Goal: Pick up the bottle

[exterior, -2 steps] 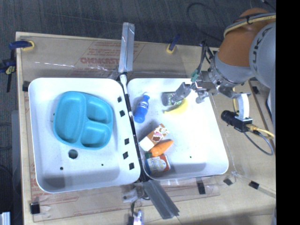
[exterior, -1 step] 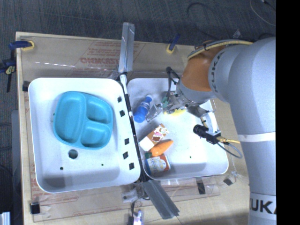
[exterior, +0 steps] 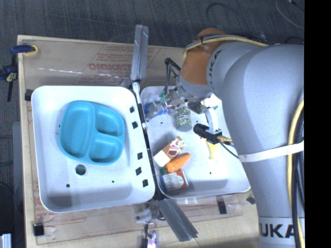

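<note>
The bottle [exterior: 154, 108], small, clear and bluish, lies on its side in the right bin's [exterior: 227, 177] far left corner, close to the divider. My gripper [exterior: 172, 100] hangs low over that corner, right beside the bottle's right end, under the orange-banded wrist. The wrist hides much of the bin's far right side. Whether the gripper touches the bottle is unclear.
A green-labelled can [exterior: 182, 119] stands just right of the gripper. Nearer the front lie a small carton [exterior: 174, 148], an orange carrot [exterior: 179, 162] and a jar [exterior: 174, 180]. The left bin [exterior: 46, 180] holds a blue divided tray [exterior: 93, 131] and a small dark round thing [exterior: 80, 170].
</note>
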`<move>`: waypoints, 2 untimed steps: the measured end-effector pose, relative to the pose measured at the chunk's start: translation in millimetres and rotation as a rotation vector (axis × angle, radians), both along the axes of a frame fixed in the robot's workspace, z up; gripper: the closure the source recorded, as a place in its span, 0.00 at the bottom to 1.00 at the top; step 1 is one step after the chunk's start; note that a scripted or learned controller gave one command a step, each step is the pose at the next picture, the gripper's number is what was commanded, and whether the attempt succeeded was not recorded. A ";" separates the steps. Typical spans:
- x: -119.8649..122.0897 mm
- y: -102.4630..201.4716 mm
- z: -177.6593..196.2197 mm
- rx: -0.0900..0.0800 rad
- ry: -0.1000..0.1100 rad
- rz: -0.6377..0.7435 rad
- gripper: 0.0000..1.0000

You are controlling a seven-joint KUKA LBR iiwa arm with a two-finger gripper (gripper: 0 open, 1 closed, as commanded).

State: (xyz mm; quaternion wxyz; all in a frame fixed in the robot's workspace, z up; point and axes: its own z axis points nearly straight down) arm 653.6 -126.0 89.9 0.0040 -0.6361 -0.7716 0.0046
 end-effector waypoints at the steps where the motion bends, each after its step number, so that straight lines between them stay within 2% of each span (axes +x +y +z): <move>1: -2.5 6.1 2.0 -0.013 0.006 0.169 0.00; 2: 3.2 7.1 79.6 0.001 -0.012 -0.096 0.00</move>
